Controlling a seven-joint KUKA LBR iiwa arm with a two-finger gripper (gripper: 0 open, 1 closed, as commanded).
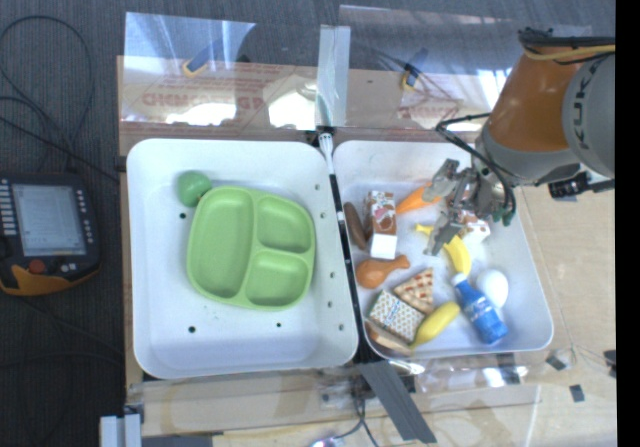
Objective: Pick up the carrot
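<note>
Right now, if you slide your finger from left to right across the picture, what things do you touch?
Control tablet → green ball → green plate → carrot → gripper → blue bottle.

Grey arm [560, 105] reaching from right, wrist angled down, fingers [447, 175] spread

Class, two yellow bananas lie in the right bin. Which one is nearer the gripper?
The upper banana, just under the gripper and above the blue bottle. The other banana lies lower, by the bin's front edge.
</note>
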